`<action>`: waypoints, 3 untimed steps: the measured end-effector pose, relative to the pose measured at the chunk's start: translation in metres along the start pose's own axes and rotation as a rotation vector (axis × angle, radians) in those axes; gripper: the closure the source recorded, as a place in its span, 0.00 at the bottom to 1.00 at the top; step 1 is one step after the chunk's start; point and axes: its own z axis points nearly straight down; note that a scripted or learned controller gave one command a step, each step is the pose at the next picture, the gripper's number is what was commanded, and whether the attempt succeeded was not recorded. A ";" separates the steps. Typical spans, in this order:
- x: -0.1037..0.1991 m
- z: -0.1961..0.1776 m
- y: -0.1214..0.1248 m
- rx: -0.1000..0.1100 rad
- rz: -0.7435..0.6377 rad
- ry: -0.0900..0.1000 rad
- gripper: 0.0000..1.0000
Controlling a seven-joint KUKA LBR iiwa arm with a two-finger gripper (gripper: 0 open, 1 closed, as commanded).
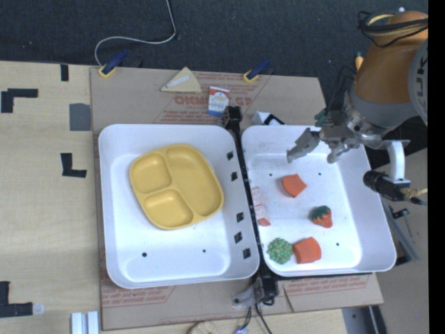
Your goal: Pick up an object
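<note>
The right bin (pixel 348 256) holds an orange block (pixel 293 185) near its middle, a red strawberry-like piece with a green top (pixel 321 216), a second orange block (pixel 307 250) and a green broccoli piece (pixel 279 250) at the front. My gripper (pixel 320 152) hangs over the bin's back part, above and a little right of the first orange block. Its two fingers (pixel 300 147) are spread wide with nothing between them.
The left bin (pixel 118 256) contains a yellow three-compartment plate (pixel 176 185). A black divider with clips (pixel 241 186) runs between the bins. A small red and white box (pixel 218 101) and a paper triangle (pixel 183 81) lie on the cardboard behind the bins.
</note>
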 end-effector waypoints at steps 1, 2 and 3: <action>-0.025 0.074 0.031 0.003 0.001 0.000 0.00; -0.023 0.169 0.021 0.000 0.000 0.000 0.00; -0.022 0.159 0.021 0.001 -0.002 0.001 1.00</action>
